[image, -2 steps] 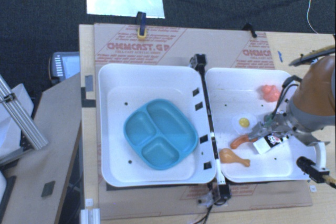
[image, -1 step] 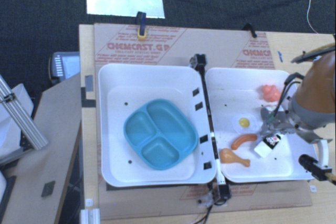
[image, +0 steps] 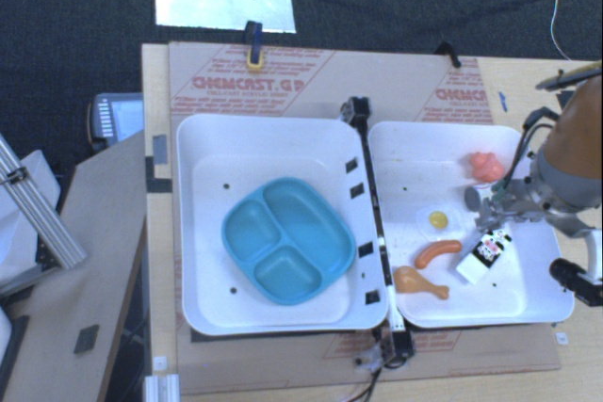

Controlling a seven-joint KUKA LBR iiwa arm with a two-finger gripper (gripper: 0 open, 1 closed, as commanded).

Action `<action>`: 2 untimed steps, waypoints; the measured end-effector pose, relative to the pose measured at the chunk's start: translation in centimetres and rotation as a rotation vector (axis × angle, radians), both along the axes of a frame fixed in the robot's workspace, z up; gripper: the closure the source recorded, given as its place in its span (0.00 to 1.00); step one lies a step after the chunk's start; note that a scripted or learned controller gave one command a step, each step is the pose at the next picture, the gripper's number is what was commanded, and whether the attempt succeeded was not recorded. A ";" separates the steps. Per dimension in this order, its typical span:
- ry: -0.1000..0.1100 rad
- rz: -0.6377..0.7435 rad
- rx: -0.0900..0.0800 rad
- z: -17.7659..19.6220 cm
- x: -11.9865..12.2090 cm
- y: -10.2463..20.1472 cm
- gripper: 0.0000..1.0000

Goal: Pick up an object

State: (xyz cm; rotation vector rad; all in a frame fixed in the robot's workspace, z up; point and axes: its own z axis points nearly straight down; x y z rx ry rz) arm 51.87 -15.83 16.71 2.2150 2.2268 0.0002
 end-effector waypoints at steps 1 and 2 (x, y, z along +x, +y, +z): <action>-0.002 -0.001 -0.001 5.8 0.6 -0.7 1.00; 0.001 0.000 0.000 7.8 0.8 -0.7 1.00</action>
